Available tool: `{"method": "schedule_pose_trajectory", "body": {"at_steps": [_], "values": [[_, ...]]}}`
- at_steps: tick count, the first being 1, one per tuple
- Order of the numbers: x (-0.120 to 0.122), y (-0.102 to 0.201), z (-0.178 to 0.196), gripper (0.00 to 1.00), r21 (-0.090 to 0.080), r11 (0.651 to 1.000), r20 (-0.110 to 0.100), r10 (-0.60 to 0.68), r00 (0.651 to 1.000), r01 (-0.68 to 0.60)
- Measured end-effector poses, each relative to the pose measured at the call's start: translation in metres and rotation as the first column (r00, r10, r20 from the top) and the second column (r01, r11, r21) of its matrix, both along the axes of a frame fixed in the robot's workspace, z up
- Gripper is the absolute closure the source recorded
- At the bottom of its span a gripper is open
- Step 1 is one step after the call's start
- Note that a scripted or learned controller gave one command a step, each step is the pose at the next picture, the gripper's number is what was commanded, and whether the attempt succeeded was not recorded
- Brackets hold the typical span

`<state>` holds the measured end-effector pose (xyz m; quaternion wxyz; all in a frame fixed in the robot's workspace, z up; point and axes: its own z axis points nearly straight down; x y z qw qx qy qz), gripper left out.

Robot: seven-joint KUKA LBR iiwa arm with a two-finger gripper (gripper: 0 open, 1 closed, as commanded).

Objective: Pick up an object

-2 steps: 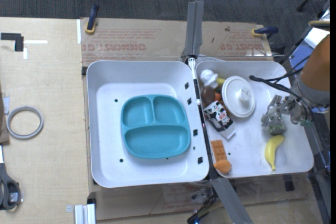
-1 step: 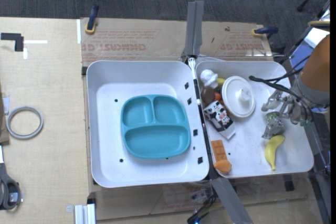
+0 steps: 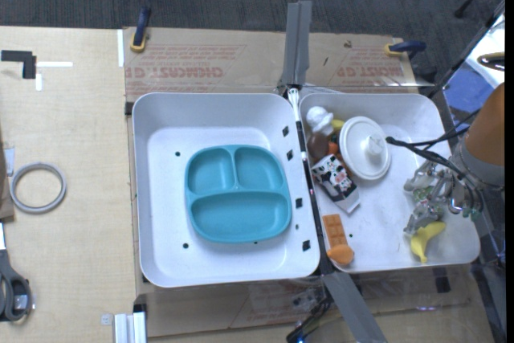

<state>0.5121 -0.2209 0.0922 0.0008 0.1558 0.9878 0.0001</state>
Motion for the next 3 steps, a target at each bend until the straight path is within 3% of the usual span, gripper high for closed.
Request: {"method": "schedule_pose_trajectory", "body": {"at_steps": [1, 2, 3], "values": [[0.0019, 0.0007, 0.0097, 1.0, -0.003, 1.0, 0.003, 0.004, 1.0, -0.004], [0.002, 0.0011, 0.0097, 0.0, -0.003, 1.0, 0.003, 0.004, 1.0, -0.004], [-0.002, 0.0001, 0.0, 0.0, -0.002, 1.0, 0.0, 0.03, 1.0, -0.03]]}}
